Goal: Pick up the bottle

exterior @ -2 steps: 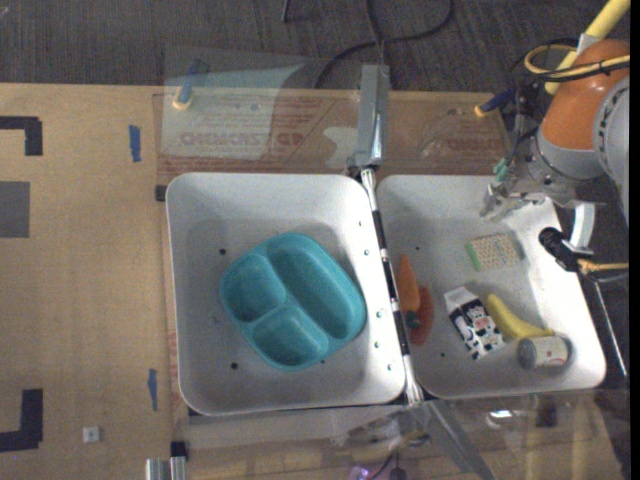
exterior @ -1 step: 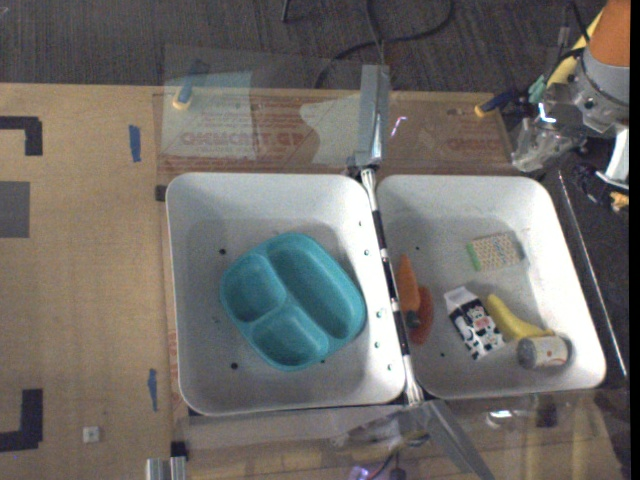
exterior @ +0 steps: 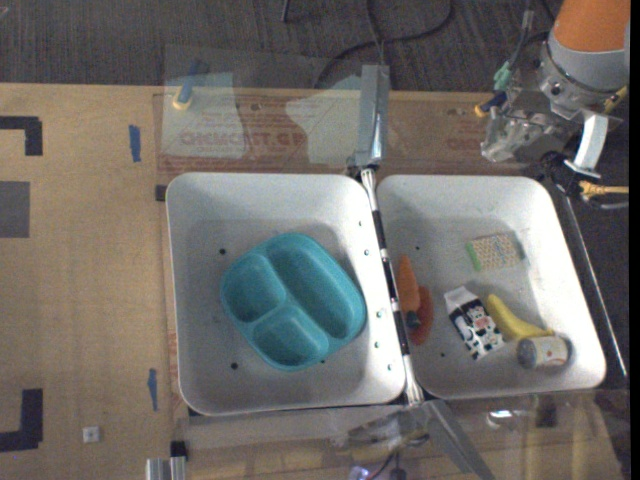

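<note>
Brown board covered the bench (exterior: 80, 298), with black corner marks and short strips of blue tape (exterior: 134, 143) on its left side. Two shallow white bins sat side by side on it, the left bin (exterior: 190, 198) and the right bin (exterior: 440, 193) meeting along a narrow metal seam. The grey arm (exterior: 590, 18) with its orange band entered at the upper right. Its gripper (exterior: 515, 138) hung over the bench just beyond the far rim of the right bin, well apart from everything inside. Whether the gripper was apart or together could not be told from this angle, and nothing was seen held in it.

A teal divided plate (exterior: 292, 300) lay flat in the middle of the left bin. In the right bin, an orange carrot-like piece (exterior: 408, 286) lay against the left wall. A black-and-white cow-patterned carton (exterior: 474, 323) lay near the centre, and a yellow banana (exterior: 512, 318) lay just beside it on the right. A small pale patterned pad (exterior: 494, 251) sat farther up, apart from them. What looked to be the bottle (exterior: 545, 351), a small tan cylinder, lay on its side near the front right corner, touching the banana's lower end.
</note>
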You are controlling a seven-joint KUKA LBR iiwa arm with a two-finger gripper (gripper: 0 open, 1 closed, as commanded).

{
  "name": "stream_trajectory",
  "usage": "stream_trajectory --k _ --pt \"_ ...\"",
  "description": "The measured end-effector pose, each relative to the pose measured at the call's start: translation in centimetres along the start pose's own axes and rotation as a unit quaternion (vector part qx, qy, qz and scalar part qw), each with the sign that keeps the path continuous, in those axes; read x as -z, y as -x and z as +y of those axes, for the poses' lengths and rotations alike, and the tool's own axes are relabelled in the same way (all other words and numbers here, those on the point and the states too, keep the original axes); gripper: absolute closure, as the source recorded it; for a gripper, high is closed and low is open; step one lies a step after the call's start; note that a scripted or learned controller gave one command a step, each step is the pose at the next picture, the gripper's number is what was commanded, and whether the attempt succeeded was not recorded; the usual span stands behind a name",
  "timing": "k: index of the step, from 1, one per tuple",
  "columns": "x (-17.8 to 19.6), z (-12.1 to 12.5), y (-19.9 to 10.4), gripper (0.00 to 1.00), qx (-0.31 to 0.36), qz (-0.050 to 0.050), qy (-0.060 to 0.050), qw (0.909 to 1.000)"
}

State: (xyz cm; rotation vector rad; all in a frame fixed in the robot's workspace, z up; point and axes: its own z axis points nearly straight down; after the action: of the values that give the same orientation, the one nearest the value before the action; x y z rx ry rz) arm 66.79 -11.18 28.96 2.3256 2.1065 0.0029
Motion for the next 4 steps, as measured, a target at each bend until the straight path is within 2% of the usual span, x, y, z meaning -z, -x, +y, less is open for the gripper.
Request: stream_trajectory --k 1,2,3,4 --pt "3.1 -0.5 -4.8 1.00 -0.022 0.000 0.000 0.9998" --pt "1.2 -5.1 -9.9 1.00 -0.070 0.001 -0.003 0.9976" --pt "0.2 -7.4 -16.8 1.00 -0.087 0.000 -0.004 0.9962" --pt "5.1 -11.1 -23.2 1.00 -0.223 0.000 -0.002 0.9748"
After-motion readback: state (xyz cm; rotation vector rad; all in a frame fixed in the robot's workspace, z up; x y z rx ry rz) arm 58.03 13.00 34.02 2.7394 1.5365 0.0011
